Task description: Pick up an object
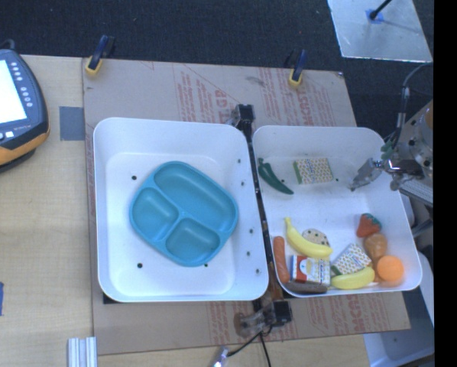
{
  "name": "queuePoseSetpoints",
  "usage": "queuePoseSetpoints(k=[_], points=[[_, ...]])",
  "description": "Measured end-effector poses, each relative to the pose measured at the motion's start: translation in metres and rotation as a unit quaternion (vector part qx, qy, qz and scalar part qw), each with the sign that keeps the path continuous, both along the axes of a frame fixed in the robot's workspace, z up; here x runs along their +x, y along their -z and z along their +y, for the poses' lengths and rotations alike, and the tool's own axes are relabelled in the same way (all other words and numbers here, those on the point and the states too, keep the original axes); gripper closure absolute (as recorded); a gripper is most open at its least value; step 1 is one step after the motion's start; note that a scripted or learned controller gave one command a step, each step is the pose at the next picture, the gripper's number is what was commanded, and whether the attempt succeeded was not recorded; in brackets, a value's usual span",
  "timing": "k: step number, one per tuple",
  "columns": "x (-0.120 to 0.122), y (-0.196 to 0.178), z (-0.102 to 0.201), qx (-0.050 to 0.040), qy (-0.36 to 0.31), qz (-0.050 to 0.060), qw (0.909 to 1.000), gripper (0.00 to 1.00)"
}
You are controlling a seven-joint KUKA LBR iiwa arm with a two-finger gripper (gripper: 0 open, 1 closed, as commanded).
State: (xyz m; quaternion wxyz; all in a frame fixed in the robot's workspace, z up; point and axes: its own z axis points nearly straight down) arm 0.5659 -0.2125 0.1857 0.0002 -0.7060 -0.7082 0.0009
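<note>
My gripper (380, 176) hangs over the far right part of the right bin (335, 140), reaching in from the right edge. It is open, and only white bin floor shows between its fingers (363, 177). A patterned square pad (313, 170) and a green pepper (274, 176) lie to its left. Nearer the front lie a strawberry (368, 224), a brown round fruit (376, 245), an orange (390, 269), two bananas (306, 239) (352, 280), a small carton (311, 269) and a carrot-like stick (280, 257).
The left bin (110, 205) holds a blue divided plate (184, 212). A tablet-like pendant (7, 105) sits at the bench's far left. Clamps (97, 56) (296, 67) hold the board's back edge. Black clips (244, 117) (263, 316) join the bins.
</note>
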Motion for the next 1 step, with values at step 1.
queuePoseSetpoints(k=[1], points=[[-0.0414,0.0549,0.0009,0.0005,-0.001,0.002,1.0000,0.00]])
